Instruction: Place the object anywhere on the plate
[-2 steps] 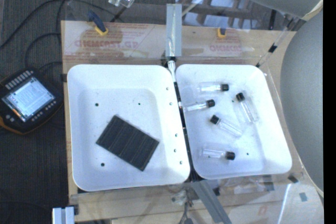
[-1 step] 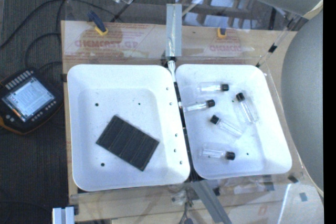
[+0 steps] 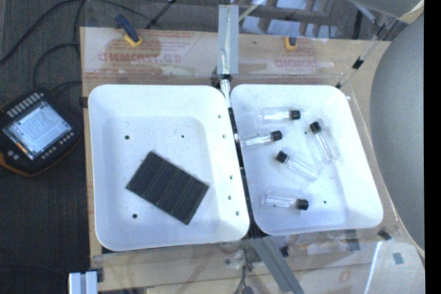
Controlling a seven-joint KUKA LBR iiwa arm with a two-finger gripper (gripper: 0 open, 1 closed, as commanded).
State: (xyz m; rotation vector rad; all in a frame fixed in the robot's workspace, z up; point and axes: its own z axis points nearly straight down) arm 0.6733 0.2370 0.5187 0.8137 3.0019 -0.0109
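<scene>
In the camera view, two shallow white bins are seen side by side on the bench. A dark, ribbed rectangular plate (image 3: 167, 187) lies flat in the left bin (image 3: 110, 113), turned at a slant and set toward that bin's near edge, well clear of the walls.

Five small clear vials with black caps are scattered in the right bin (image 3: 358, 148), none touching the plate. One vial (image 3: 280, 116) lies near the far edge; a second (image 3: 262, 140) lies close to the left wall, just beside the divide between the bins. A third (image 3: 322, 140) lies toward the right wall, and a fourth (image 3: 296, 164) lies near the bin's middle. The fifth (image 3: 285, 202) lies near the near edge (its cap pointing right).

The grey arm (image 3: 406, 113) is seen as a large blurred mass along the right side and the top right corner. The gripper cannot be made out, so it cannot be told how far it is open or whether anything is held.

A handheld control pendant (image 3: 36, 131) rests on the floor beyond the left bin.
</scene>
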